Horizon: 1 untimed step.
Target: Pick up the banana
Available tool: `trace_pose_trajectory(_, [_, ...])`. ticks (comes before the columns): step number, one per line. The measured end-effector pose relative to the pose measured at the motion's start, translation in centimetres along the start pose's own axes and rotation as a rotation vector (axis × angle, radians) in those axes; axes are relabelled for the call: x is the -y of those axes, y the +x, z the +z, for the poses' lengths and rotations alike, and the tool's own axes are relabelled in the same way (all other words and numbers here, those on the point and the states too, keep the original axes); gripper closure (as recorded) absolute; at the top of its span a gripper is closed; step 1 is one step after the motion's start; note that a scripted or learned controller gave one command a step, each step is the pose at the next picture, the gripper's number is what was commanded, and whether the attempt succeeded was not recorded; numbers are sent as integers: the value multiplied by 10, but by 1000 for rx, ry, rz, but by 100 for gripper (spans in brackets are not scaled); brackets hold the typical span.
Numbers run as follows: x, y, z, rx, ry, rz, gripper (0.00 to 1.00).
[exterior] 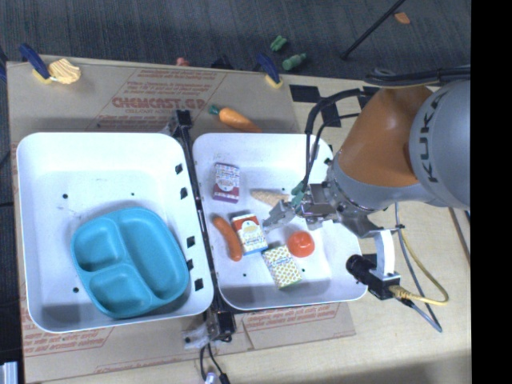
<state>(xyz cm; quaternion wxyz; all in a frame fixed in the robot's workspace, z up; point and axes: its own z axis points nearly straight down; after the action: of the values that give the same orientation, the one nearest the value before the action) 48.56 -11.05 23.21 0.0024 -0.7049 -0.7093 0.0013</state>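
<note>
I take the pale yellow, tapered piece in the right bin (240, 146) for the banana (267, 196). It lies flat on the bin floor, above centre. Its long axis runs almost level across the frame, with the narrow tip pointing left toward a red-and-white box (226, 181) and the thicker end pointing right, at the tool.

The arm (400, 146) comes in from the right edge and bends down and left over the bin's right wall, the orange band uppermost. The tool (282, 210) sits low over the bin floor, aimed left and a little down. Its tip is just beside the banana's thick end, below and to its right. I cannot tell whether the tool is apart or together, and I see nothing clamped in it.

Just below the tool lie a small carton (250, 233), a red ball (301, 244) and a patterned packet (282, 266). A sausage (227, 238) lies left of the carton. The left bin (48, 158) holds a blue tray (124, 262). A carrot (236, 118) lies on the tabletop (104, 94), above the right bin.
</note>
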Motion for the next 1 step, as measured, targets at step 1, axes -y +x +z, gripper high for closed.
trace_pose_trajectory(1, [6, 15, 138, 1, -9, -124, 0])
